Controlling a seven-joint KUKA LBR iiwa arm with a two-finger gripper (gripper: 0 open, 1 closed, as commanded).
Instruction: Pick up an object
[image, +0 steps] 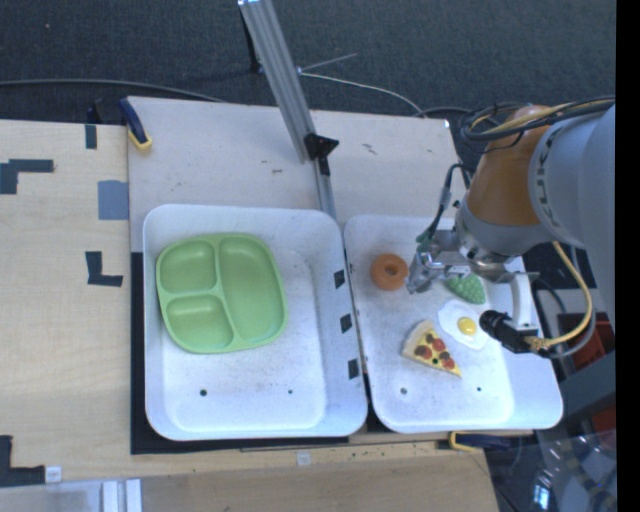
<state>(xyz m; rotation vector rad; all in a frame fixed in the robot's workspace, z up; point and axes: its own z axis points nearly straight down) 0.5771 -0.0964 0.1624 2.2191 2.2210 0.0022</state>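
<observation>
Gripper (422, 277) hovering low in the right bin (390, 400), right of centre in the frame.

A clean pick wanted the 2 fingers dropped squarely astride 1 item before closing; how far they stood apart could not be told, and nothing showed between them. The orange doughnut (389, 271) lay just left, a green piece (466, 289) just right, the fried egg (464, 326) and pizza slice (432, 349) below.

No text, label, brand, number or sign can be read anywhere on the bench (230, 160). The dark marks on its left part are plain patches, carrying no letters.
</observation>
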